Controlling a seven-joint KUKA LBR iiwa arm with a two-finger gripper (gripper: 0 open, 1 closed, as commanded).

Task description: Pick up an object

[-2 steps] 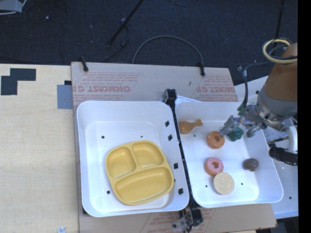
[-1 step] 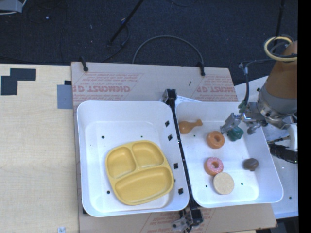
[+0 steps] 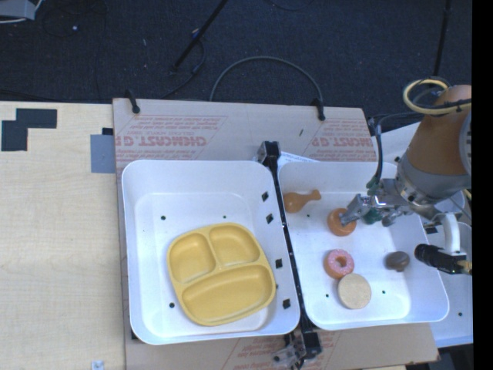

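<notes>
Progress: nothing lifted yet | My end effector [image 3: 353,213] low in the right white bin [image 3: 431,307], touching the round orange-brown ring-shaped toy [image 3: 340,223]; grip state: cannot tell | Left: secure and raise it.

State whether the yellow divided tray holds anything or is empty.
Empty: the yellow divided tray in the left bin shows three bare compartments.

Camera view: single fixed unit, mounted above the bench [image 3: 54,237], looking down at a slant from moderate height. Covers both white bins [image 3: 139,206]; dark floor [image 3: 231,37] at 12 o'clock; arm [image 3: 435,153] entering at 3 o'clock.
</notes>
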